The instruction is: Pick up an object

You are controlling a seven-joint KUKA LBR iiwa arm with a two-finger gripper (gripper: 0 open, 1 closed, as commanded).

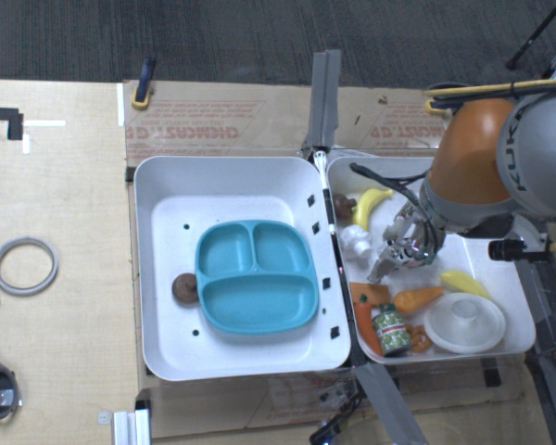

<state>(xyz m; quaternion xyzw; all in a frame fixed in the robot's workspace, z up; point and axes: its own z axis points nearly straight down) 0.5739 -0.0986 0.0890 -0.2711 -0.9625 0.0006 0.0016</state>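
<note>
Camera view, wooden bench (pixel 56 341), dark carpet (pixel 213 17), gripper (pixel 403 253) state unclear.

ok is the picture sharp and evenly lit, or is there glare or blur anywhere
Camera view: lighting is even and soft, with faint shadows inside the left bin; the blue tray reads sharp, with no strong glare; the gripper looks cluttered and slightly soft, so its fine detail is hard to read.

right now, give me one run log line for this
arm: over right bin | gripper: low among items, grasp unclear | blue tray: in left bin
</note>
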